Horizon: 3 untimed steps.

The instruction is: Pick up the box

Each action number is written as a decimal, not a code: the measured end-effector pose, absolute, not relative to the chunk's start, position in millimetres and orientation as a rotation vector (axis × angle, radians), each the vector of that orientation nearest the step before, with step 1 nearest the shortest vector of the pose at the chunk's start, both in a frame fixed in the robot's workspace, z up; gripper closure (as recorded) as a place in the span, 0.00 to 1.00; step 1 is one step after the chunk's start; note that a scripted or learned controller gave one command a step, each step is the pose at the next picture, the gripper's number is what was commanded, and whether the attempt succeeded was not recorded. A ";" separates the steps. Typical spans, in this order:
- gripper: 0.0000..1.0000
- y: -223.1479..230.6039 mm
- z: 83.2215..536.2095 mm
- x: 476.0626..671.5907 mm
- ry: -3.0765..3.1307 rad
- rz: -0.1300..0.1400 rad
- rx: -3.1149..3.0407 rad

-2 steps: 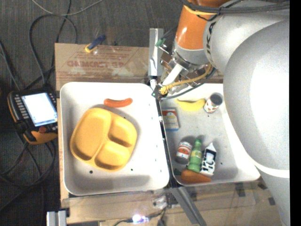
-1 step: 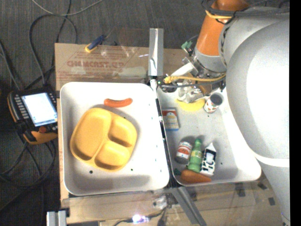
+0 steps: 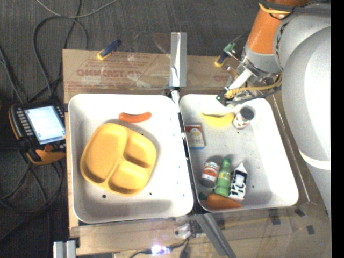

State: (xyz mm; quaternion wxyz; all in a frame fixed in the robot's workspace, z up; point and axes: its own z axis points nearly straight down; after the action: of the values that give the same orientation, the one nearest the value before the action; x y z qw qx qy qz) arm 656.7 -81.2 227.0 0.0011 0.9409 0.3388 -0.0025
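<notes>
A small red and white box (image 3: pixel 194 136) lies flat at the left side of the right bin (image 3: pixel 269 138), close to the wall between the two bins. My gripper (image 3: pixel 228 95) hangs over the back edge of the right bin, above a yellow banana (image 3: pixel 217 120). It is apart from the box, up and to the right of it. Nothing shows in its grasp.
The right bin also holds a small cup (image 3: pixel 243 116), a can (image 3: pixel 210 172), a green bottle (image 3: pixel 223 176), a black and white carton (image 3: pixel 239 182) and a carrot (image 3: pixel 222 201). In the left bin (image 3: pixel 86 106) lie a yellow divided plate (image 3: pixel 119 158) and a sausage (image 3: pixel 135 116).
</notes>
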 end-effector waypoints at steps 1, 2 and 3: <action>1.00 -49.4 192.4 656.6 1.024 -0.010 2.970; 1.00 30.8 182.0 643.6 0.919 -0.009 3.007; 1.00 122.3 184.1 624.5 0.916 -0.008 3.007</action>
State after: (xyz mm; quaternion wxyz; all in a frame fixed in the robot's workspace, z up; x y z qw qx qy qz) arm 624.5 122.3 184.1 -0.0009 0.9566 0.2914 -0.0025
